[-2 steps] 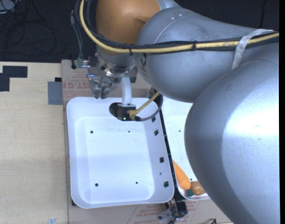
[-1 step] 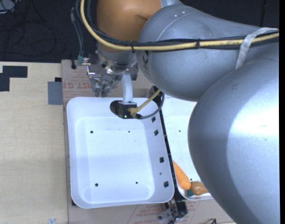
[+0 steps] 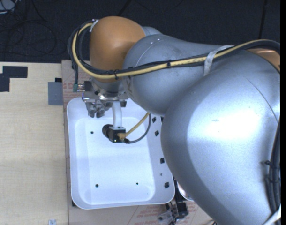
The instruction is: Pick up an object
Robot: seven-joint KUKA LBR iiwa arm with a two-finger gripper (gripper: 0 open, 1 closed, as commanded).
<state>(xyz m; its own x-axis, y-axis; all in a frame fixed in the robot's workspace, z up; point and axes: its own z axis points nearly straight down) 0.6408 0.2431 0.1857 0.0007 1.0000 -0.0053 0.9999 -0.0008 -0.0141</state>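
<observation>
- A large grey robot arm (image 3: 218, 125) with an orange band (image 3: 112, 41) above the wrist is seen reaching in from the right and covering much of the view.
- The hand (image 3: 97, 109) is held low over the far left corner of a shallow white plastic bin (image 3: 82, 172).
- Whether the hand is open or closed cannot be told, nor whether anything is gripped in it.
- Which thing is to be picked up cannot be made out; a few small dark dots (image 3: 96, 186) are seen on the bin floor.
- The bin is set on a pale wooden counter (image 3: 26, 149), where a flat grey rectangular patch (image 3: 55, 93) is seen just beside the bin's far left corner.
</observation>
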